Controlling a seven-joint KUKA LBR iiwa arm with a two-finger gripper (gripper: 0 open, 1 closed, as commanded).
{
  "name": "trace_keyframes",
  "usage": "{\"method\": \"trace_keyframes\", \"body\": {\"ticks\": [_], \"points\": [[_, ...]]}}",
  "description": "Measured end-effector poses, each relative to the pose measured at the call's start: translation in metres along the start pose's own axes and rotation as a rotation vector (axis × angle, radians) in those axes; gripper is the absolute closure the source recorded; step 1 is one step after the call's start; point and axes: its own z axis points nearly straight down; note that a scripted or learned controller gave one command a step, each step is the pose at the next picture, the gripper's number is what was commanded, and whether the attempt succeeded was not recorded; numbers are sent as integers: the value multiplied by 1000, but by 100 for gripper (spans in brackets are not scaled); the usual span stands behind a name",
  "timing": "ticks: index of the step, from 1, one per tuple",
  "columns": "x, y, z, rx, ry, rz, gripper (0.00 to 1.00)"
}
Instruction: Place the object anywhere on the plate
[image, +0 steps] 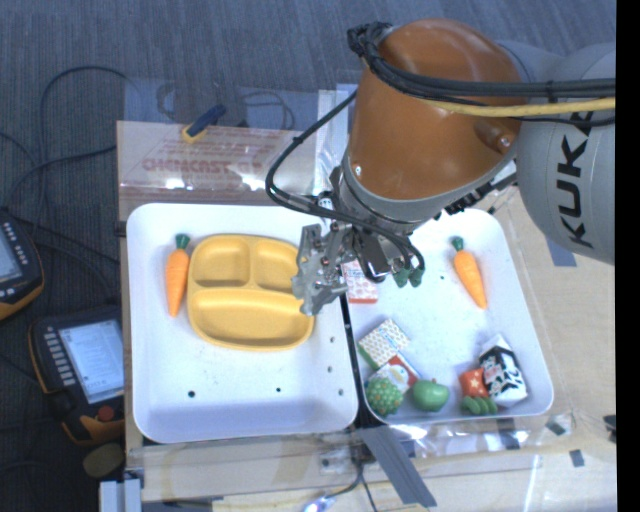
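Pincer (318, 272) crowds plate (247, 290) (carrot (176, 280) beside).

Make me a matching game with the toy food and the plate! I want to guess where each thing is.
Things:
1. yellow plate
2. carrot beside the plate
3. other carrot
4. green ball-shaped toy

Places:
A. right bin, far part, near the right wall
B. left bin, left of the plate
C. right bin, near edge, among the small packets
D. left bin, middle, with three sections

Pairs: 1-D, 2-B, 3-A, 4-C
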Motion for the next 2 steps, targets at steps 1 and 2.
{"method": "trace_keyframes", "body": {"ticks": [1,2], "points": [[-63,70,15,0,2,156,100],[-63,69,15,0,1,157,0]]}}
